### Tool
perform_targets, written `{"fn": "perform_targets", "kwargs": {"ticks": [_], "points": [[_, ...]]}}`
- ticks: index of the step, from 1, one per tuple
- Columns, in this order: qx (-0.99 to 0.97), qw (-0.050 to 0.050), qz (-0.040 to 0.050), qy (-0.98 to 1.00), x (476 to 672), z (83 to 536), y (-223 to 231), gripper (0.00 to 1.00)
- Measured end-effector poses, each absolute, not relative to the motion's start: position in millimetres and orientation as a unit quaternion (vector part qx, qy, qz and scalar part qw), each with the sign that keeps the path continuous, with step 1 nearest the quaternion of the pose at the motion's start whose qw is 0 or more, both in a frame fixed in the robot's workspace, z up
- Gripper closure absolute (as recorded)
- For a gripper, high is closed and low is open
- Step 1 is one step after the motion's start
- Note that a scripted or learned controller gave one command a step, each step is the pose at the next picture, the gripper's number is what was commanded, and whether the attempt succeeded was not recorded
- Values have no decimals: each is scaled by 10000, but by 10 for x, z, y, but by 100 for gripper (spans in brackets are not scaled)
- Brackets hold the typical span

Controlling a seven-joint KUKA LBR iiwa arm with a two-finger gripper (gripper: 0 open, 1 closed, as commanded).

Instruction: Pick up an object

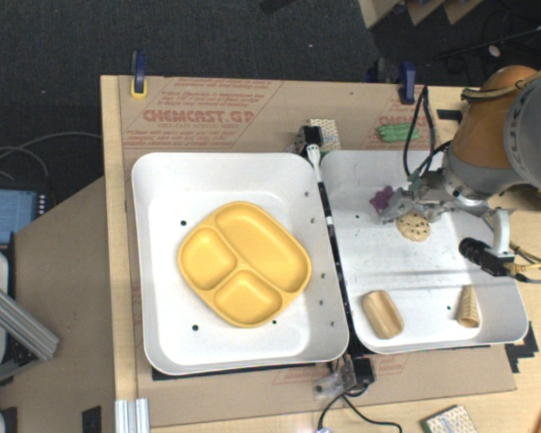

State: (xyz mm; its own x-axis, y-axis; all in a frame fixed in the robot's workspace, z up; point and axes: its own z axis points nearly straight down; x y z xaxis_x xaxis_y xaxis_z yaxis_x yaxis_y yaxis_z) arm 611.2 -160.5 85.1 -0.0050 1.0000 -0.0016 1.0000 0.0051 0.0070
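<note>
Worktop [198,106]: pale board with red printed lettering, carrying two shallow white bins side by side.

Left white bin [158,269]: holds one yellow plastic plate with three compartments [243,262], lying flat near the bin's middle, turned at an angle to the walls.

Right white bin [433,287]: four small items.
- Small purple object [380,199], upper left area, shape too small to make out.
- Round tan cookie with dark specks [415,228], just right of and below the purple object.
- Tan bread-roll-shaped piece [382,314], near the front wall, left side.
- Tan cone-shaped piece [469,306], near the front wall, right side, well apart from the roll.

Grey arm with orange band [496,133] enters from the right, over the right bin's upper part. Tool [413,204] sits low between the purple object and the cookie, just above the cookie. Fingers are lost among cables and metal parts; cannot tell whether released or clenched, nor whether anything is grasped. Cookie appears to lie on the bin floor.

Green object [397,133] lies on the worktop beyond the right bin's far wall.
</note>
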Motion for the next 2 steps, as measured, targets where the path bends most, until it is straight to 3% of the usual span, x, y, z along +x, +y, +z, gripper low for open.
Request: {"fn": "perform_targets", "kwargs": {"ticks": [1,2], "points": [[7058,36,22,7084,6697,855,-1497,0],[7101,-24,-28,7041,5775,845,-2050,0]]}}
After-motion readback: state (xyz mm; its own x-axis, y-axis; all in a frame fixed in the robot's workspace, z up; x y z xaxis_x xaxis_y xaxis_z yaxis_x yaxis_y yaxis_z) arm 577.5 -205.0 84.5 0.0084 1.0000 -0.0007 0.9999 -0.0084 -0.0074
